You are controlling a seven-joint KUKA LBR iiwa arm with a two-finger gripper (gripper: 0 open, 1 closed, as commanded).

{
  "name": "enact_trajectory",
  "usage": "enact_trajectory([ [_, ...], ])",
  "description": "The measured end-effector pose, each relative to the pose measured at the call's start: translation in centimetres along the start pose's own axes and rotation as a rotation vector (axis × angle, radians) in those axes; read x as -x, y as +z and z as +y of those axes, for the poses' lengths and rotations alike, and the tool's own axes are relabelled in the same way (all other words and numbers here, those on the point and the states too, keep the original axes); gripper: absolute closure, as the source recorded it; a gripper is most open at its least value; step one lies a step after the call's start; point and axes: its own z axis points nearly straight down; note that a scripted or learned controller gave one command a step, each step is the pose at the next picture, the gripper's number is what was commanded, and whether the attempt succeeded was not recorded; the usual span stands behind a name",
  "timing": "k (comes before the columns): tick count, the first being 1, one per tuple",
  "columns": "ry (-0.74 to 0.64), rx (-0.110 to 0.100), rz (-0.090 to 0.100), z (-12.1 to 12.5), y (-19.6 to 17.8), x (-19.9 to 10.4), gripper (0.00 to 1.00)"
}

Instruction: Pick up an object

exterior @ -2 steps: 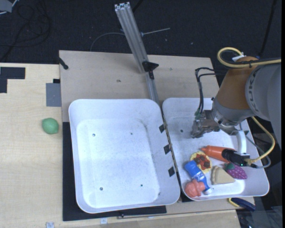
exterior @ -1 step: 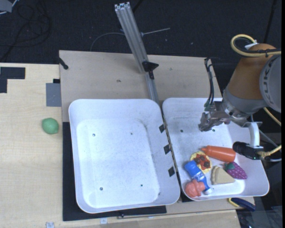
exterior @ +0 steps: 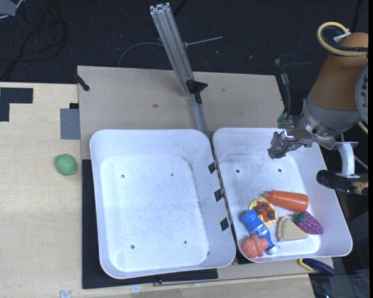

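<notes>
With the tool (exterior: 280,146) hung above the far part of the right bin (exterior: 336,228), its state not to be told, and the toys (exterior: 280,219) crowded in the near right corner, two could be caught or the wall struck.

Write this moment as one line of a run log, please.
gripper: above right bin's far end, carrying nothing | toys: orange carrot, purple grapes, blue piece heaped at near corner | green ball: on bench, outside bins
</notes>
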Motion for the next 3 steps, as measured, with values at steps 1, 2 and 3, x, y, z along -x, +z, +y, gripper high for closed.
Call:
enact_trajectory([
  [1, 0.001, -0.005, 0.001, 0.0, -0.6, 0.1, 1.0],
  [2, -0.003, -0.005, 0.002, -2.1, -0.7, -4.5, 1.0],
  [3, -0.003, -0.005, 0.002, -3.0, -1.6, -9.6, 1.0],
])
